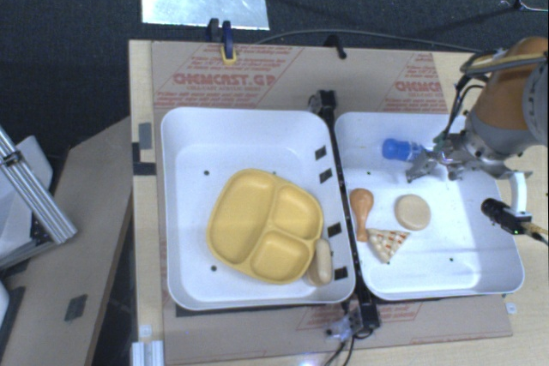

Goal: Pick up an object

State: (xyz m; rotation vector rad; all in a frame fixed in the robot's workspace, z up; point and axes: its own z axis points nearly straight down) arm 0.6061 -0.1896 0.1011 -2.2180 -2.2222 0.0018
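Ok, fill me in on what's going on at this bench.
The arm's gripper is low in the right bin, right beside a blue object; whether it has hold of it can't be told. A drumstick-shaped piece, a round tan piece and a wedge lie nearby. The left bin holds a yellow divided tray.

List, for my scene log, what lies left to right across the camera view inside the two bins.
Yellow divided tray → beige oval piece at the tray's right edge → orange spoon-shaped toy → waffle-patterned wedge → round tan disc, with the blue object farther back.
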